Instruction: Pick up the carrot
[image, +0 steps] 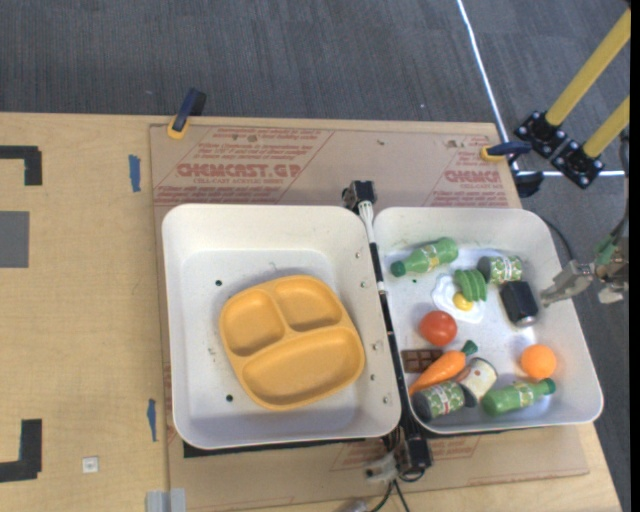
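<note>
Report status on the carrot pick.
Gripper at right bin's right edge, holding nothing. Carrot lying free, low in bin. Tomato, chocolate bar, can crowd it.

Two bins side by side on table (80, 300). Left bin (190, 250): divided plate (291, 341) at centre. Right bin (570, 330): carrot (438, 369) at 7 o'clock, tomato (437, 327) just behind it, egg (455, 298) at 12 from tomato.

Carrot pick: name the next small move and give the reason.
Probably carry the gripper leftward and toward the bench's near edge until it hangs over the carrot. The gripper sits at the right bin's far-right rim, well apart from the carrot, which lies tilted at the near left, crowded by the tomato and a bottle.
</note>
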